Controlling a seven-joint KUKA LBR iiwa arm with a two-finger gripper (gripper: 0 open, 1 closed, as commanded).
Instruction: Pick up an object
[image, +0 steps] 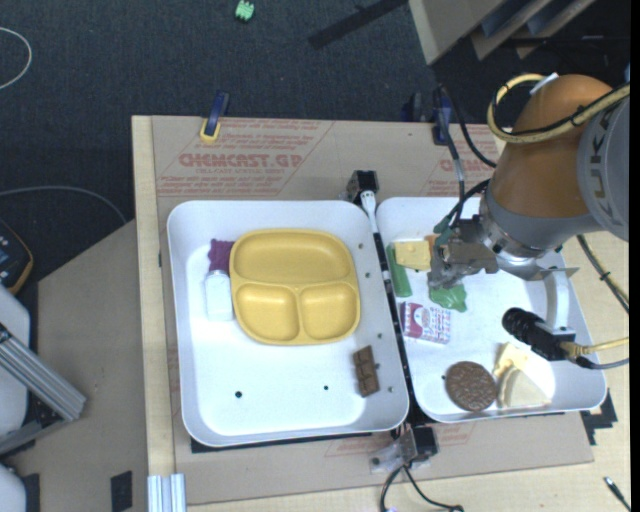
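My gripper (455, 268) hangs over the right bin (575, 300), just across the bins' shared edge from the yellow plate (295, 285). My own wrist covers it from above, so I cannot tell whether it is wide or narrow, or whether it touches anything. A green object (450, 298) pokes out from beneath it on the camera's side. It looks soft and crumpled; its upper part is hidden under me, and its shape is hard to make out.

Between my gripper and the plate lies a pale yellow block (409, 253), squarish and matte. A thin green strip (400, 279) lies just beside it, along the bin wall nearest the plate. A flat pink-and-white packet (425, 322) lies off the plate's near right corner, its print too small to read. Farther from the plate sit a round brown disc (470, 386) with a rough face and a cream wedge (515, 378) touching it.

The plate is smooth, rounded and split into three compartments, and rests in the left bin (190, 330). A purple thing (220, 254) is half hidden at its far left rim. Just beside that rim a small white shape (217, 296) barely stands out from the white bin. A brown ridged bar (366, 370) lies near the plate's near right corner. The surface (260, 155) is tan board with red lettering.
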